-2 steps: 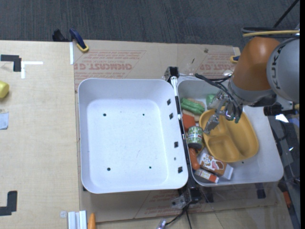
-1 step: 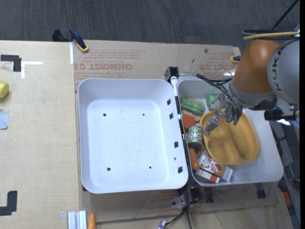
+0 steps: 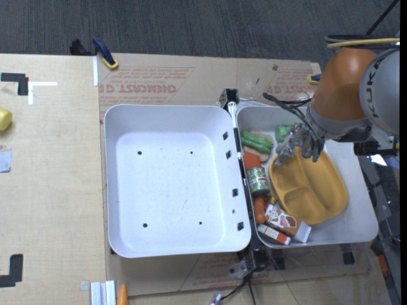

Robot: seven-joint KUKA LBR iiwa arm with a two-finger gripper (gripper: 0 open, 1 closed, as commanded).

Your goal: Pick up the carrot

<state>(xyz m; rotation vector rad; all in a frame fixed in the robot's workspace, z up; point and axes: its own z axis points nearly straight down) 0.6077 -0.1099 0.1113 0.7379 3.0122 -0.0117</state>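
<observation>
Lying lengthwise along the right bin's left wall, the carrot sits below-left of the gripper, whose opening I cannot tell.

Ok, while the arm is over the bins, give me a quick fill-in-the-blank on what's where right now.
1. The gripper is above the ____ bin as the camera sees it.
2. The big tilted dish in that bin is ____ in colour.
3. The small can has a ____ label.
4. The carrot lies between the dish and the bin's ____ wall.

Missing words: right; yellow; green; left
</observation>
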